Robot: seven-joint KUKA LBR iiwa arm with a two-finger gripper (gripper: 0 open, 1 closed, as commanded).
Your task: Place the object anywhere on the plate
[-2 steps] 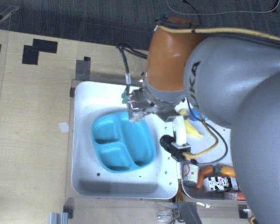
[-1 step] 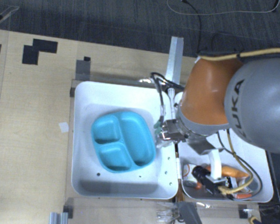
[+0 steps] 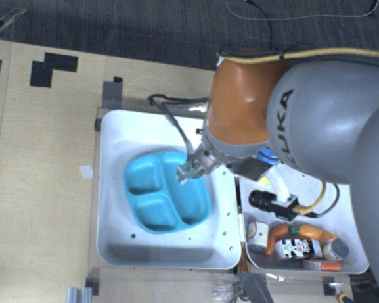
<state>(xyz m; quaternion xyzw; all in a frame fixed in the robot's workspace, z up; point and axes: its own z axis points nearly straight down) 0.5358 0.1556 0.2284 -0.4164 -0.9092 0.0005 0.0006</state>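
A light blue plate (image 3: 162, 195) with three compartments lies in the left white bin (image 3: 112, 240). My gripper (image 3: 189, 171) hangs over the plate's upper right part, above the rim of the large right compartment. The grey arm with its orange band reaches in from the right and hides much of the right bin. I see no object lying on the plate's visible compartments.
The right white bin (image 3: 357, 264) holds several items at its front: an orange carrot-like piece (image 3: 301, 231), a small white cup (image 3: 257, 233), a printed white packet (image 3: 293, 248) and a grey round thing (image 3: 337, 247). A blue item (image 3: 268, 155) peeks out under the wrist.
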